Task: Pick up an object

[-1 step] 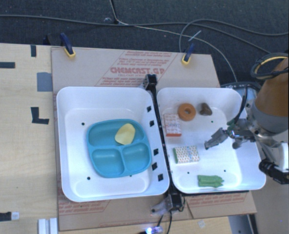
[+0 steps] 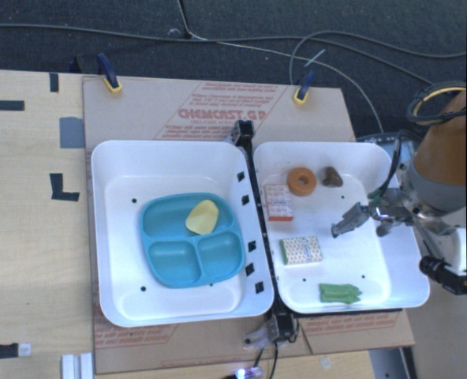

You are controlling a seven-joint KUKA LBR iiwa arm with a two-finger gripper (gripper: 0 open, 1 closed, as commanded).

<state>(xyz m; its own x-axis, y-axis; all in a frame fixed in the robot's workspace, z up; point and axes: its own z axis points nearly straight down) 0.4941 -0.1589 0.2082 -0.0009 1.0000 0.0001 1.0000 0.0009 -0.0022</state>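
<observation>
I see two white bins side by side on a brown board (image 2: 218,109) printed with red lettering. The left bin (image 2: 111,212) and right bin (image 2: 399,287) meet at a black divider (image 2: 253,212) with small black clips along it. Two blue-handled yellow clamps pin the board's far edge, one at the left (image 2: 107,76) and one at the right (image 2: 303,89). The board lies on a pale wooden tabletop (image 2: 28,235) marked with dark tape pieces (image 2: 60,186). Beyond it I see dark carpet (image 2: 336,6) crossed by thin cables (image 2: 182,10). Another cable bundle (image 2: 269,338) sits at the near edge, below the divider.
</observation>
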